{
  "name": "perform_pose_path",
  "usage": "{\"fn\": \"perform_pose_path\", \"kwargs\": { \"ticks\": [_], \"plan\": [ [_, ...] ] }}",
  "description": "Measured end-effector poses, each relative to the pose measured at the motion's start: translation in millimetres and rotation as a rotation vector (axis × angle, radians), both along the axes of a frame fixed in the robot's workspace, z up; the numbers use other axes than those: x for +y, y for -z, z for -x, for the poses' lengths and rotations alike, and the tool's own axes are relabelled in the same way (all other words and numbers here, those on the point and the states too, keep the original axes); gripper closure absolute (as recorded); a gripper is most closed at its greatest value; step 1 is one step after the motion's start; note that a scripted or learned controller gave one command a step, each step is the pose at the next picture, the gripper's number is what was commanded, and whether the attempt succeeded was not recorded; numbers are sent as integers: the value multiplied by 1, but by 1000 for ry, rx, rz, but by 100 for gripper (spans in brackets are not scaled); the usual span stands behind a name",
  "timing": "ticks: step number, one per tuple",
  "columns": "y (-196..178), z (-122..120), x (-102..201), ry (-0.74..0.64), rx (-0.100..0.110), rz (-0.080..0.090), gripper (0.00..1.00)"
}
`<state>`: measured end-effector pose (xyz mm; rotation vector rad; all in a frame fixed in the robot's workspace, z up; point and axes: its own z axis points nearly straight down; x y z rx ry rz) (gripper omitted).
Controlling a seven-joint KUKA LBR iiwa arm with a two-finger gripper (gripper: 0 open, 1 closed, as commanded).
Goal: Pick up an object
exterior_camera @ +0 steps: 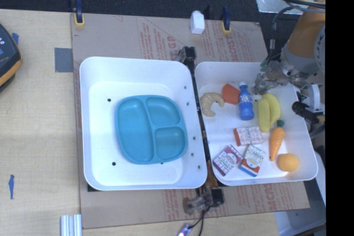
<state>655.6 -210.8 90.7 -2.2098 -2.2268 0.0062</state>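
No object has yet been lifted: the gripper (265,81) is positioned low at the far edge of the right bin (310,174), just beside the banana (267,110), and its opening cannot be determined.

Bright even overhead light, glare on white bins (88,119), soft shadows, slightly blurry, low resolution

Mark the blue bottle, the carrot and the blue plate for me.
blue bottle (245,104), camera view, middle of its body.
carrot (275,143), camera view, middle of its orange length.
blue plate (128,146), camera view, bare floor of its large compartment.
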Motion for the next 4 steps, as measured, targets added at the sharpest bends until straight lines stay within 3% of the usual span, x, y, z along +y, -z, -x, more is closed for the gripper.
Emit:
{"fn": "perform_pose_path", "kwargs": {
  "ticks": [1, 2, 3, 4],
  "plan": [
    [-142, 127, 11, 5, -5, 1, 0],
    [-1, 95, 26, 2, -2, 1, 0],
    [-1, 84, 113, 0, 0, -1, 0],
    [-1, 27, 107, 4, -1, 0, 0]
  ]
}}
